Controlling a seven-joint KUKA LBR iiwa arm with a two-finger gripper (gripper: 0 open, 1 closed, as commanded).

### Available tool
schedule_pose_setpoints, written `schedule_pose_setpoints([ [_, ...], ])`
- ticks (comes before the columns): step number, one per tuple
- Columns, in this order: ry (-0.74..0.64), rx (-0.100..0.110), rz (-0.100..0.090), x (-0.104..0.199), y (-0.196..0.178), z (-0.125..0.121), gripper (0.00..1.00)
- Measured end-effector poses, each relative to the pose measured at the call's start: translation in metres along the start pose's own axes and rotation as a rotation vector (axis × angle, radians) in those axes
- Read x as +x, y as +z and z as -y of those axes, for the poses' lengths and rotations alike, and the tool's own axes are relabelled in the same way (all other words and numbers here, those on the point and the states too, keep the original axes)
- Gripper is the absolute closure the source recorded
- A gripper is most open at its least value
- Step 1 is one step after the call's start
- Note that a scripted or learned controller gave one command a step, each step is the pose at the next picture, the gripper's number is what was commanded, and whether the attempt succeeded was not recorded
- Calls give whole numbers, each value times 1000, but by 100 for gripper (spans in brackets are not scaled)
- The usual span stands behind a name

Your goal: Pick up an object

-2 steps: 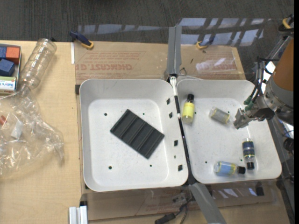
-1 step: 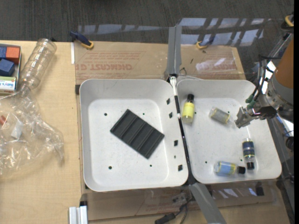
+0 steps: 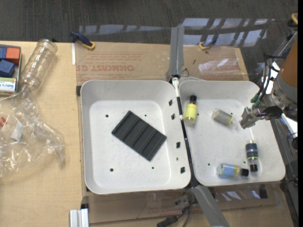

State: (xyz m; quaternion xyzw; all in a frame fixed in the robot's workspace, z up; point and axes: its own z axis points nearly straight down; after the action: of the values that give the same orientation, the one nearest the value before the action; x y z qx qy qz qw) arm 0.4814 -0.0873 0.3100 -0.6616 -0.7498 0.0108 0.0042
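The right bin holds several small bottles. A yellow bottle with a black cap lies near its left wall. A clear, pale bottle lies in the middle. A dark blue bottle and a blue and yellow bottle lie near the front right. My gripper hangs over the right side of this bin, just right of the clear bottle and above the dark blue one. Nothing shows between its fingers.
The left bin holds a black ribbed slab. On the wooden bench to the left lie a clear plastic bottle, crumpled plastic wrap and a box of coloured blocks. Clamps hold cardboard behind the bins.
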Motion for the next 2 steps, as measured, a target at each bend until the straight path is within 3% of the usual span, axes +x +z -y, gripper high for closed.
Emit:
schedule_pose_setpoints([
  [1,-1,5,1,-1,-7,0,100],
  [2,-1,5,1,-1,-7,0,0],
])
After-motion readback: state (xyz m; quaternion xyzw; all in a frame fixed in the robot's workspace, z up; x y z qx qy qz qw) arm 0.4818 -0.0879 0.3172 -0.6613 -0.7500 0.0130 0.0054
